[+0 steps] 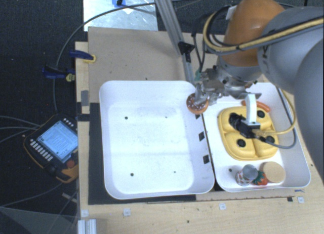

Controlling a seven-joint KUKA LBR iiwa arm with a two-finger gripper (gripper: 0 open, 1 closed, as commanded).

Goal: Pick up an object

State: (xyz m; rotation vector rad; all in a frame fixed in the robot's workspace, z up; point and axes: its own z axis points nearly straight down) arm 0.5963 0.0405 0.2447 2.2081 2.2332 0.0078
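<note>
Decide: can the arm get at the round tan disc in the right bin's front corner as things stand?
Probably yes: the tan disc lies uncovered, though the bin wall and a small grey thing crowd it.

A tan table (131, 55) stands on a dark carpeted floor (35, 25), where a handheld pendant (53, 144) with a lit blue screen lies at left, a shiny metal plate (119, 2) beyond.

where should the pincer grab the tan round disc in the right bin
Across its round edge, coming straight down from above: the tan disc seems to lie flat. Span it far-to-near, since the small grey and red toy crowds its left in the view; the right bin's near wall looks tight, though.
</note>
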